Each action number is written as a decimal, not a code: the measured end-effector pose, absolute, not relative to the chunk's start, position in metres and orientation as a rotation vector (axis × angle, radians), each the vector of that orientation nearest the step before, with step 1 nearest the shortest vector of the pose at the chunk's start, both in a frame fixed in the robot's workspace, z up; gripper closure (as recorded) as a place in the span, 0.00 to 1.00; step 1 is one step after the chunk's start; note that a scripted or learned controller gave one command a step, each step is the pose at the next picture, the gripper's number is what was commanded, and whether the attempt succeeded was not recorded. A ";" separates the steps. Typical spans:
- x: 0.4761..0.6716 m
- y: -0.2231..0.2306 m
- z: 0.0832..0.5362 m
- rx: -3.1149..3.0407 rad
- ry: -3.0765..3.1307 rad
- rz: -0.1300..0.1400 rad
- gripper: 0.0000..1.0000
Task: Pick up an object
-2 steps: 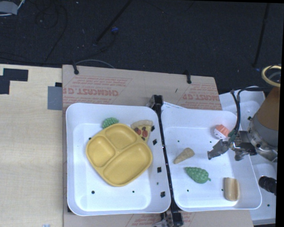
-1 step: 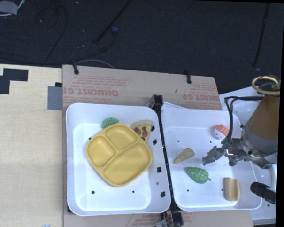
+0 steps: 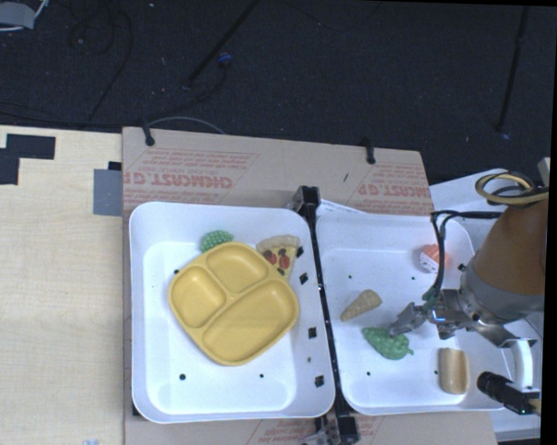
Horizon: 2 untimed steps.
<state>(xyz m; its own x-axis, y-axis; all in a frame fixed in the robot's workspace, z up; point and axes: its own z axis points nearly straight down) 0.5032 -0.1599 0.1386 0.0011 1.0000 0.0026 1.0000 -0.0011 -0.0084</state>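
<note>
Gripper [image 3: 411, 320]: low in the right bin [image 3: 395, 397], reaching in from the right edge, grey fingers angled down-left; whether they are spread or pressed together cannot be told from this angle.
Green leafy piece [image 3: 387, 342]: task's likeliest target, lying on the right bin's floor just below and left of the fingertips, touching or nearly touching them; nothing visibly between the fingers.
Its axis: long side runs roughly left-to-right, tilted slightly down toward the right, broader end toward the bin's right side.
Tan cone-shaped piece [image 3: 361, 305]: just up-left of the gripper, near the bin's middle, narrow end pointing up-right.
Bread-coloured piece [image 3: 453, 370]: near the right bin's front right corner, long axis running front to back.
Orange-and-white piece [image 3: 430, 258]: by the right bin's back right corner.
Left bin [image 3: 151, 387]: yellow divided plate [image 3: 234, 303] at its centre, a green item [image 3: 216, 238] and a pizza slice [image 3: 279, 252] at the plate's back edge.
</note>
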 end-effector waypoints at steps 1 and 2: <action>0.504 -0.159 0.100 -2.218 -2.222 0.000 0.00; 0.503 -0.160 0.108 -2.223 -2.213 0.003 1.00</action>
